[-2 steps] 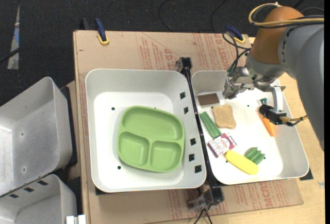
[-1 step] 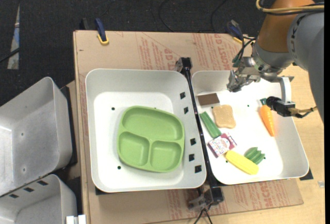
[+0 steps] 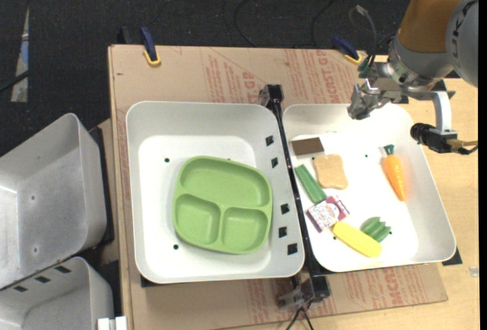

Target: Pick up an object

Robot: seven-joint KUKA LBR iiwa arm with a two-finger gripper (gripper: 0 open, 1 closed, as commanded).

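The right bin (image 3: 426, 245) holds several small items: a brown block (image 3: 307, 145), a tan bread slice (image 3: 331, 171), a green stick (image 3: 310, 183), a pink-and-white packet (image 3: 327, 214), a yellow piece (image 3: 357, 239), a small green piece (image 3: 375, 227) and an orange carrot (image 3: 395, 175). My gripper (image 3: 361, 105) hangs over the bin's far edge, above and to the right of the brown block, apart from every item. Nothing shows between its tips.
The left bin (image 3: 144, 191) holds a green divided tray (image 3: 222, 204). A black divider (image 3: 283, 169) runs between the bins. Grey containers (image 3: 42, 191) stand off the bench's left side. Yellow clamps (image 3: 151, 53) sit at the board's far edge.
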